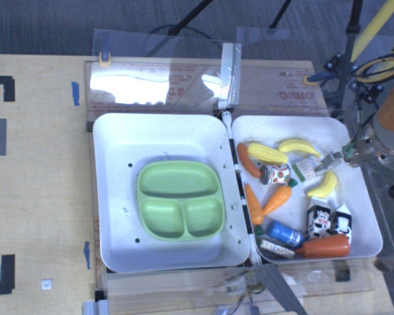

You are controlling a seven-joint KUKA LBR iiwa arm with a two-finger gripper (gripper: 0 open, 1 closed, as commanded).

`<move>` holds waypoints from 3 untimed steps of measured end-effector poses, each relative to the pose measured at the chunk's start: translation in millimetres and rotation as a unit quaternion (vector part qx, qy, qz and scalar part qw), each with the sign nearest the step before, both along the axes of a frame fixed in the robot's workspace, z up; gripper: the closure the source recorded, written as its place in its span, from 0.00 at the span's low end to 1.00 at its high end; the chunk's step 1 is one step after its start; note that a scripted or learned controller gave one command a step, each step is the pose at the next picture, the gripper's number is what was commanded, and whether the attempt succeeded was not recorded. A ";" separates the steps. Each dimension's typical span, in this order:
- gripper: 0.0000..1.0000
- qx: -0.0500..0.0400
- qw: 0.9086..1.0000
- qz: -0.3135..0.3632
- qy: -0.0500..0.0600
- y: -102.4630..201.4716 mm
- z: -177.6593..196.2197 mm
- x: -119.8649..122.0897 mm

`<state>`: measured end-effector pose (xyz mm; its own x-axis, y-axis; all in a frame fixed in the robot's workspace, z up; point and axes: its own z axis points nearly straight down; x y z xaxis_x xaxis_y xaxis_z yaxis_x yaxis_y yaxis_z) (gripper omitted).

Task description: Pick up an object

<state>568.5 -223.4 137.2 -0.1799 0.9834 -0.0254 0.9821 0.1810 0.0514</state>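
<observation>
Here the task's candidates lie in the right bin [354, 195]: two bananas [298, 147], a corn cob [268, 153], two carrots [276, 200], a blue can [284, 233], a cow-print carton [328, 222] and a red sausage-like piece [324, 246]. None is lifted. The gripper [318, 165] hangs low over the bin's far right part, just beside the lower banana [324, 186] and a small grey checked item [305, 168]; whether its fingers are spread or closed cannot be told. The grasp and lift appear still to come. The left bin [111, 176] holds a green divided tray [180, 199].
</observation>
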 end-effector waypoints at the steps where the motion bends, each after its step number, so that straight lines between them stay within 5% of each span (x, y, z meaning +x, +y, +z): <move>1: 0.00 0.000 1.000 0.007 0.000 -0.1 -0.1 -0.7; 2: 0.00 0.006 0.999 0.023 0.026 0.3 48.7 7.9; 3: 0.00 0.002 1.000 0.015 0.012 -0.1 3.9 -0.9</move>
<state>567.7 -223.5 141.1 -0.2105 0.9775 -0.0162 0.9771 0.2109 0.0283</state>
